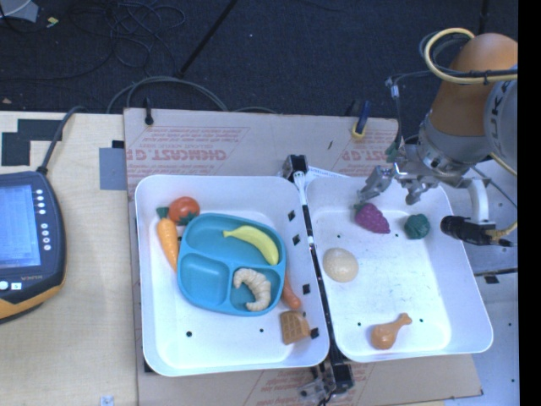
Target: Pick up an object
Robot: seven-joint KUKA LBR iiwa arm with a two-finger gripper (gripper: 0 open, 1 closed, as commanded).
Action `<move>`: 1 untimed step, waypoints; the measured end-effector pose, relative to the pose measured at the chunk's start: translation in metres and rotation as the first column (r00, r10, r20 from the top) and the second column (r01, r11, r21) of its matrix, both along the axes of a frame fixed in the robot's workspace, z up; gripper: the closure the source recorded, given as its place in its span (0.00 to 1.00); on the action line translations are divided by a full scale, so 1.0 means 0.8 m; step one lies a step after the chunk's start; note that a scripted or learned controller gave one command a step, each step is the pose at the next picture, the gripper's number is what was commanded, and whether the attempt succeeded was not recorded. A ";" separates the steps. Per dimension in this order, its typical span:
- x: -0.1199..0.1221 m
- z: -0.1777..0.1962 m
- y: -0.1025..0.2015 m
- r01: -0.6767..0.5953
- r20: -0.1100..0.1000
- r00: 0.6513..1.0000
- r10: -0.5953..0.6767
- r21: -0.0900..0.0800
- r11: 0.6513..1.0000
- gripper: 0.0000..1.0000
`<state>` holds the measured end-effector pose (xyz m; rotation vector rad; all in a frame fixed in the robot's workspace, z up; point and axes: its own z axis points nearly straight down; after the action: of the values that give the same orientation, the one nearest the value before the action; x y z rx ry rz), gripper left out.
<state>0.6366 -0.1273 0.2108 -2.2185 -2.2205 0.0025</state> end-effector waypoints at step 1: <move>-0.060 0.267 0.033 -0.002 0.016 1.000 0.002 -0.002 1.000 0.00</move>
<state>0.5890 -0.1011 0.4241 -2.2252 -2.2321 -0.0133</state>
